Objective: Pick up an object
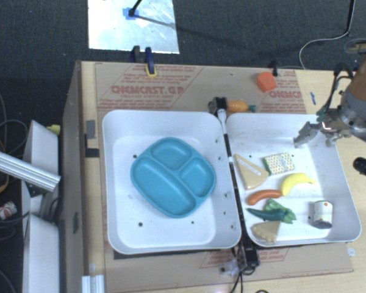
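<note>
The gripper hangs above the right bin's far right corner, its 2 fingers spread apart with nothing between them. Below it lie the objects: a green-dotted sponge, sandwich wedge, banana, hot dog, green pepper, white can (near the right edge). The left bin carries a blue divided plate.

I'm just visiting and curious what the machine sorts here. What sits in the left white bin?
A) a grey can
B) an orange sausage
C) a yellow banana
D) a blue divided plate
D: the blue divided plate lies alone in the left bin, while the banana, can and sausage lie in the right bin.
</note>
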Robot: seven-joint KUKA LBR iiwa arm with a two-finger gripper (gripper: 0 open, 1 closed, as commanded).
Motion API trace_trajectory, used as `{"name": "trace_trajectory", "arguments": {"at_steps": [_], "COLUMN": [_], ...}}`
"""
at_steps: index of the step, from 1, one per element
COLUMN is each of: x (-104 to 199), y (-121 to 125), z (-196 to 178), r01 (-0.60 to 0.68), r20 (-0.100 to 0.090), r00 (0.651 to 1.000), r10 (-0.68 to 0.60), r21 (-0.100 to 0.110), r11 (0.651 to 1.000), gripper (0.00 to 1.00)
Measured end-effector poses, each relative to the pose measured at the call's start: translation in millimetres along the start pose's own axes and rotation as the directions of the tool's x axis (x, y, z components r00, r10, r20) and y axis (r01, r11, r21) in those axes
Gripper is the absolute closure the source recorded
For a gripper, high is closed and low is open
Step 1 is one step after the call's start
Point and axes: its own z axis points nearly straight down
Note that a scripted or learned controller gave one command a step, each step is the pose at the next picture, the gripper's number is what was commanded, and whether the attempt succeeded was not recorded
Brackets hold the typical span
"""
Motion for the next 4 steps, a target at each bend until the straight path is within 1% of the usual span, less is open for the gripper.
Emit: {"name": "trace_trajectory", "arguments": {"at_steps": [1,2,3,4], "x": [49,18,27,17], "y": [-65,19,-2,-18], "z": [76,94,78,101], "r01": [-0.001,0.002,-0.001,-0.002], "r20": [-0.001,0.002,0.001,0.000], "r00": [1.000,1.000,1.000,1.000], "r10": [0.001,-0.002,0.001,0.002], "r21": [0.003,-0.013,-0.001,0.002], "r11": [1.000,1.000,1.000,1.000], "gripper": [0.00,0.00,0.00,0.00]}}
